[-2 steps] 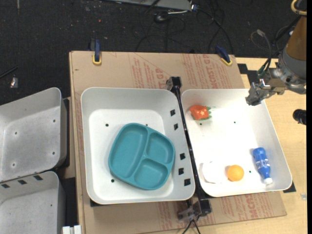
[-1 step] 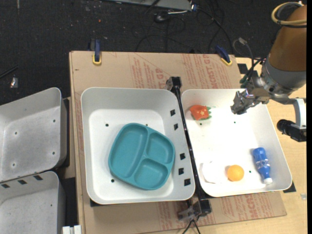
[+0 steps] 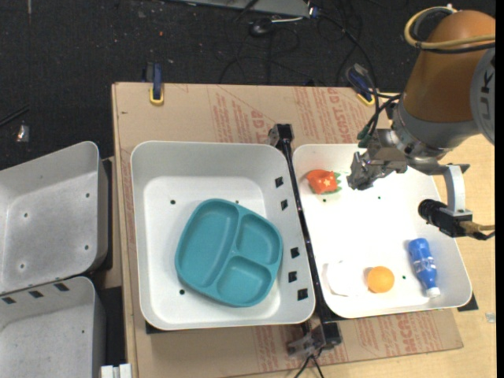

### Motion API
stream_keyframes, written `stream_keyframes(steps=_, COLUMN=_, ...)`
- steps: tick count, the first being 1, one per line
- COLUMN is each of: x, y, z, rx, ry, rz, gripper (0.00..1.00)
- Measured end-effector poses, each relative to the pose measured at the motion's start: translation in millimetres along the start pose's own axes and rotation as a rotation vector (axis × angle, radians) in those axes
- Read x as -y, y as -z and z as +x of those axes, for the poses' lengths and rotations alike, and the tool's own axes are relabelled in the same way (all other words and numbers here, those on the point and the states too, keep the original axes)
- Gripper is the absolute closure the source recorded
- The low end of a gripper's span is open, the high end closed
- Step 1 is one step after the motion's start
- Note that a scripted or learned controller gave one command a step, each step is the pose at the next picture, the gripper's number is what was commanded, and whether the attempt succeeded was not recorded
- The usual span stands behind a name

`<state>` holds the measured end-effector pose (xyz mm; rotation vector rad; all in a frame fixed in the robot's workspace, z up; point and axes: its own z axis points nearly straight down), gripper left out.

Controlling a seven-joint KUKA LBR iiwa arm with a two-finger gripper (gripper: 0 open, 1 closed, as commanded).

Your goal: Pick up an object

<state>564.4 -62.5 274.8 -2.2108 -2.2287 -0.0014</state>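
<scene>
In the right bin (image 3: 449,296) a red strawberry-like toy with a green top (image 3: 322,181) lies near the back left corner. My gripper (image 3: 359,179) hangs just to its right, close to it but apart, with nothing seen between its fingers. An orange ball (image 3: 380,279) rests on a white flat piece (image 3: 341,279) near the front. A blue bottle with a white cap (image 3: 423,266) lies at the front right. The left bin (image 3: 150,211) holds a teal divided plate (image 3: 229,252).
The two bins sit side by side on a cardboard sheet (image 3: 213,113), parted by a black divider strip (image 3: 293,211). White panels (image 3: 47,211) lie off the bench at the left. The middle of the right bin is bare white floor.
</scene>
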Motion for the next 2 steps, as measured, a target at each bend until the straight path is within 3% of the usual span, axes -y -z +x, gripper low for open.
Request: stream_keyframes(steps=2, x=29, y=-28, z=113, rx=0.000, ry=0.001, rz=0.001, gripper=1.00)
